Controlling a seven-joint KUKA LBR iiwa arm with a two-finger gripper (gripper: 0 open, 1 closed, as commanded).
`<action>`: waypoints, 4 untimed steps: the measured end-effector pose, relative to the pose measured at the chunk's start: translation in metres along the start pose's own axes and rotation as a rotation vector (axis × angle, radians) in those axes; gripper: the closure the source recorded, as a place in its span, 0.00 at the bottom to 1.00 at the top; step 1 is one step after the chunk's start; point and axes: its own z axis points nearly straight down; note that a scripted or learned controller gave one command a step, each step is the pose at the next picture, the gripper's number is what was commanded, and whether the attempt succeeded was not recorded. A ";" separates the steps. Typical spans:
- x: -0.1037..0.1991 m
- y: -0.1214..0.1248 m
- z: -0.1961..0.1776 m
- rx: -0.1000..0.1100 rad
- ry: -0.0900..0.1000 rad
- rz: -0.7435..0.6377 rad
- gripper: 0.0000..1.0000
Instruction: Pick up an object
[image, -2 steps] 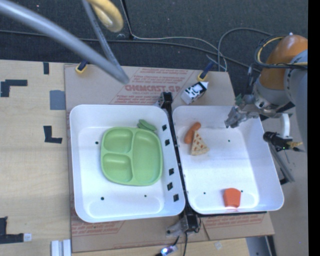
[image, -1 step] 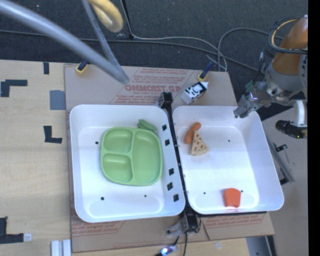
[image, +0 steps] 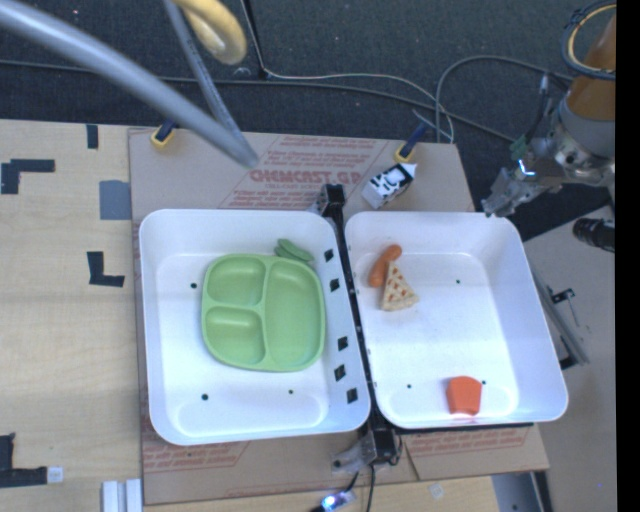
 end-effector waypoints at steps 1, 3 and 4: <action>0.063 0.000 0.002 0.006 0.003 -0.004 1.00; 0.168 -0.001 0.016 0.007 0.003 -0.004 1.00; 0.227 -0.002 0.025 0.008 0.003 -0.005 1.00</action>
